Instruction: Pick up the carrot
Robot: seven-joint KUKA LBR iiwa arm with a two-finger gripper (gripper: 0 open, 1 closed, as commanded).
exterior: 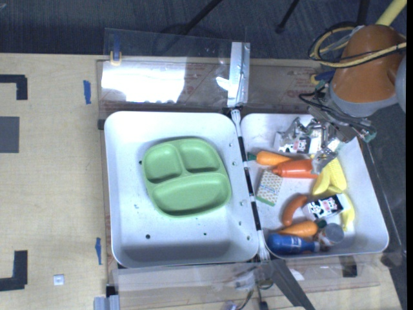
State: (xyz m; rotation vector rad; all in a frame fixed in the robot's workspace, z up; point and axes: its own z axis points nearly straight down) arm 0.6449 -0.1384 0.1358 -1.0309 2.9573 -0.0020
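Note:
The carrot (pixel 272 157), orange with a small green stub at its left end, lies in the right bin (pixel 377 228) near the back, pointing left to right. A redder orange piece (pixel 297 168) lies right against it on the near side. My gripper (pixel 321 142) hangs under the orange wrist band at the back right of this bin. It is just above and to the right of the carrot's right end. Wrist hardware hides its tips, and I see nothing held in it.
The right bin also holds a yellow banana (pixel 330 176), a patterned packet (pixel 270 188), a black-and-white carton (pixel 322 206), two more orange items (pixel 293 205) (pixel 302 228) and a blue bottle (pixel 290 243). A green divided plate (pixel 187 175) lies in the left bin (pixel 122 192).

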